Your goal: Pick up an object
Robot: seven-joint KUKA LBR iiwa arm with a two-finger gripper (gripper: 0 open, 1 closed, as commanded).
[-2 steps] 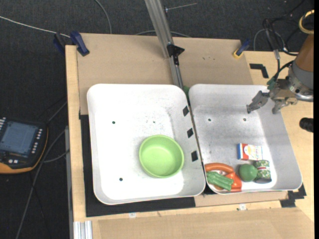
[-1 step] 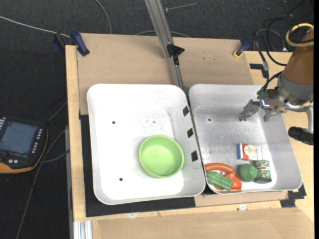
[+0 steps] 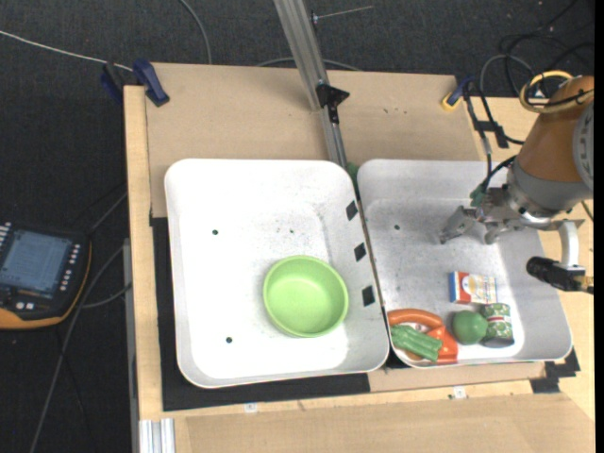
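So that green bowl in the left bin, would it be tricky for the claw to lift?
Probably a bit. The green bowl looks like thin, smooth plastic, so likely light but slippery. Its round, open shape suggests gripping the rim; a push would more likely slide it across the left bin than tip it, since it sits low and wide.

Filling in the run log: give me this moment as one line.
gripper: open, above right bin, holds nothing | green bowl: left bin | other items: right bin's near corner

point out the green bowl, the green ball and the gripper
green bowl (image 3: 305, 296), camera view, on the inside bottom of the bowl in the left bin
green ball (image 3: 467, 327), camera view, on its rounded top, in the right bin
gripper (image 3: 469, 227), camera view, midway between its fingertips, over the right bin
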